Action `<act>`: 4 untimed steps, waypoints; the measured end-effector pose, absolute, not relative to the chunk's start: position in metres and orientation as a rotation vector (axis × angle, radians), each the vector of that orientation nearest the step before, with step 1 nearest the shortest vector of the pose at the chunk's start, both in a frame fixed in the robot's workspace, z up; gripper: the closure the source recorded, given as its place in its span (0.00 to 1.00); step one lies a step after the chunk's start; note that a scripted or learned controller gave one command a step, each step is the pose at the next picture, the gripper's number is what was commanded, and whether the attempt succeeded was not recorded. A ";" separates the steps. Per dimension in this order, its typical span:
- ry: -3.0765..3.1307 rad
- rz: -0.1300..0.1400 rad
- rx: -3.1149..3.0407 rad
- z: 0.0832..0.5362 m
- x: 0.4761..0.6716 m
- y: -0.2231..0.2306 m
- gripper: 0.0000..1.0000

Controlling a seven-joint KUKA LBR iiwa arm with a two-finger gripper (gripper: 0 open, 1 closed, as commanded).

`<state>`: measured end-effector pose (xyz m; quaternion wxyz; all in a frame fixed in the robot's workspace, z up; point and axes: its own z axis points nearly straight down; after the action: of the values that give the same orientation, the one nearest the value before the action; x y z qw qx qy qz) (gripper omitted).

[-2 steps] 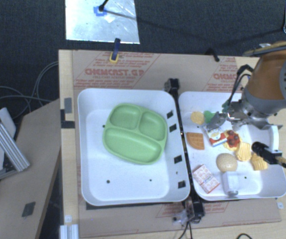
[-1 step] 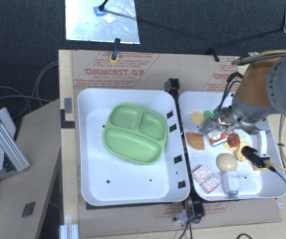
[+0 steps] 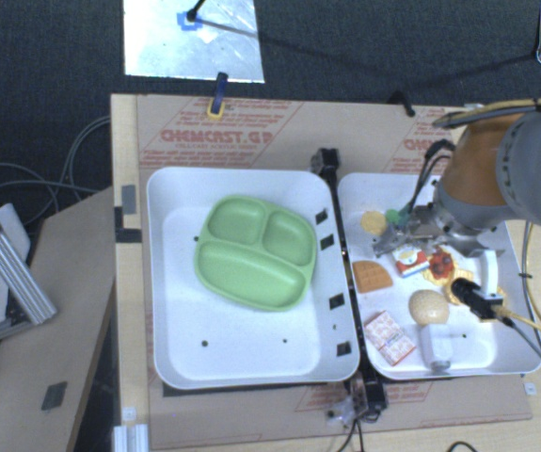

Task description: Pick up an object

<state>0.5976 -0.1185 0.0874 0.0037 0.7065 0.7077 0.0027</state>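
The gripper (image 3: 394, 245) is hanging low in the right bin (image 3: 505, 363), amid the toy food; how its jaws stand I cannot tell. A red-and-white packet (image 3: 409, 262) is lying just beside it, toward the arm. One green divided plate (image 3: 255, 251) is sitting in the left bin (image 3: 171, 347).

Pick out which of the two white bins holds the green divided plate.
It is the left bin, away from the arm. The green divided plate lies in it, while the right bin holds a scatter of small items under the gripper.
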 end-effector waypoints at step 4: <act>2.226 0.004 2.212 0.225 0.610 -0.104 1.00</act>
<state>0.6096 -0.1037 0.2255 0.0015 0.7049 0.7093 0.0012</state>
